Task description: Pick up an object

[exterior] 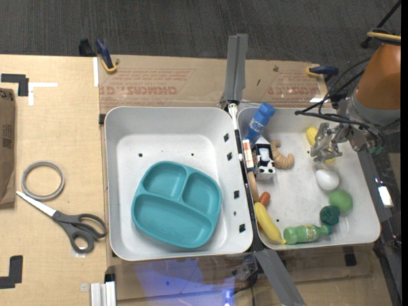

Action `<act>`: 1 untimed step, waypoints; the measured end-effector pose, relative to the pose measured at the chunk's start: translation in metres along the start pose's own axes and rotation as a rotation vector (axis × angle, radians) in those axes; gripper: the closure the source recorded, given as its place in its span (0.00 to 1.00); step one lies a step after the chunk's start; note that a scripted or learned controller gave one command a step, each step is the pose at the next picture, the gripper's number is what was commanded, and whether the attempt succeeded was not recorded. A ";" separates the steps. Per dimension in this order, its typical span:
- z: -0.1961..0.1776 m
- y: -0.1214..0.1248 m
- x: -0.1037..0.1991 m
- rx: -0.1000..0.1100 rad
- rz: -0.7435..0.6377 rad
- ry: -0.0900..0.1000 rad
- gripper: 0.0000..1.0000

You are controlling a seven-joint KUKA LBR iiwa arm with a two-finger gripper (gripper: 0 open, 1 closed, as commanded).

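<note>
Hovering tool [326,150], finger state unclear, above white egg [327,180], yellow item [311,136] beside, green ball [340,200] near

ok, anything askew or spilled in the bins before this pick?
No spill or damage. The teal divided plate lies tilted against the left bin wall, not flat. In the right bin the blue bottle leans on the divider wall, beside the gripper.

Light: bright and even from overhead.
Shadows: soft, short ones under the scissors [67,220] and tray [176,204].
Glare: white bins [166,123] nearly blown out; a bluish glow at the bottom edge.
Sharpness: mostly clear, slightly grainy; small items in the right bin look soft.
</note>
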State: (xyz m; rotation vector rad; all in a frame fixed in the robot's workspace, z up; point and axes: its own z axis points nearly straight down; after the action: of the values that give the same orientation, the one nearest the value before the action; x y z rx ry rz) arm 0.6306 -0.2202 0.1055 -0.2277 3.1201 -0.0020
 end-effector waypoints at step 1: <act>0.000 0.000 0.000 0.000 0.000 0.000 0.00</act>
State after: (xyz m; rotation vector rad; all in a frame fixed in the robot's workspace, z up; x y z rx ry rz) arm 0.6306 -0.2202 0.1054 -0.2274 3.1203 -0.0017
